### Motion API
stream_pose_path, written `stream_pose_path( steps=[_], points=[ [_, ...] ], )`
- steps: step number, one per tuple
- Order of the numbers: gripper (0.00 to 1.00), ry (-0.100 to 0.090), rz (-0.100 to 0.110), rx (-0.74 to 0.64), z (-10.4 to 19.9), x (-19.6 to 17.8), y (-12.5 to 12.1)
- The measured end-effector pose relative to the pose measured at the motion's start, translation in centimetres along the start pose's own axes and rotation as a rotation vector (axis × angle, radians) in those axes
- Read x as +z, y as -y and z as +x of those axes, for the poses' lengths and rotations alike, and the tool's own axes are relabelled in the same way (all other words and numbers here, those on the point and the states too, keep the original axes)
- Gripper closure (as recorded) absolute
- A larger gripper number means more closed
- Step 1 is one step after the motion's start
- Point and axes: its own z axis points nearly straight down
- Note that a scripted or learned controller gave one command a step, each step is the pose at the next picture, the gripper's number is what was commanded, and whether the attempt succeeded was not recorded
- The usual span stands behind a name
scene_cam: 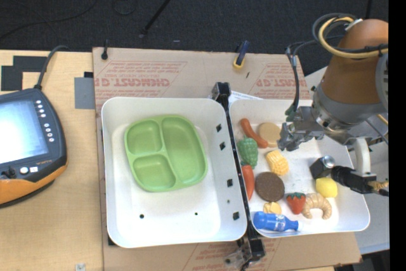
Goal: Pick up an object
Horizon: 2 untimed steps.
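At the front of the right bin (355, 219) lies a blue bottle (275, 222), with a strawberry (295, 202), a croissant (317, 205) and a yellow lemon (326, 187) just behind it. Next come a brown cookie (269, 186), a carrot (248, 181) and a corn cob (277, 162). Farther back sit a green pepper (248, 151), a hot dog (249, 132) and a tan bun (269, 132). The gripper (293, 134) hangs above the bin beside the bun; I cannot tell if its claw is open or closed. The left bin (120, 212) holds a green tray (166, 153).
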Motion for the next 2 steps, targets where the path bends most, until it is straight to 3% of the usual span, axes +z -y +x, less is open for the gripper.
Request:
stream_pose_path(
  steps=[1,2],
  points=[
    [1.0,0.001,0.002,0.001,3.7,1.7,2.3],
    [1.0,0.001,0.001,0.001,7.3,0.9,4.3]
  ],
)
